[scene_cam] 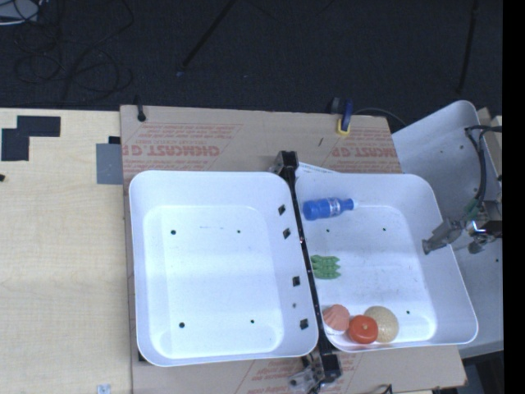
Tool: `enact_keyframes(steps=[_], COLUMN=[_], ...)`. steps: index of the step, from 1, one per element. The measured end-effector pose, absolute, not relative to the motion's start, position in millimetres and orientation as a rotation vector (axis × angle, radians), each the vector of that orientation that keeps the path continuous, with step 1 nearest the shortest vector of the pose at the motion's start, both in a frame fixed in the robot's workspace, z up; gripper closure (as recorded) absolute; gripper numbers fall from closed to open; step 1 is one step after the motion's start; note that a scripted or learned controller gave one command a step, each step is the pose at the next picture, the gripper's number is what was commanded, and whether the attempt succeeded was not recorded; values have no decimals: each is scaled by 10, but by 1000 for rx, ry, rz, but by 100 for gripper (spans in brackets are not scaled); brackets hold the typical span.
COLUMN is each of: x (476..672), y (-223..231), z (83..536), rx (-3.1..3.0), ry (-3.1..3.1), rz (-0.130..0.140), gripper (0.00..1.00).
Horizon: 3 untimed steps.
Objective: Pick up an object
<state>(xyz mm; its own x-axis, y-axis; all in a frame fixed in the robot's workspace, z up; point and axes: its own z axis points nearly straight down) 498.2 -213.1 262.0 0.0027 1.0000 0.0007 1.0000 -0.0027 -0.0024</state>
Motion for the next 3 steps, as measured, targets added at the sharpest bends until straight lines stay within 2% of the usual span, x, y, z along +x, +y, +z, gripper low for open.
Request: enact_keyframes(steps=[1, 2, 3], x=[4982, 5681, 5654], y=[-2131, -2129, -2135], z=[2620, 2595, 2694], rx=[-2223, -2219, -2217], ry=[-2217, -2227, -2223], rz=[2, 0, 2], gripper=[0, 0, 100])
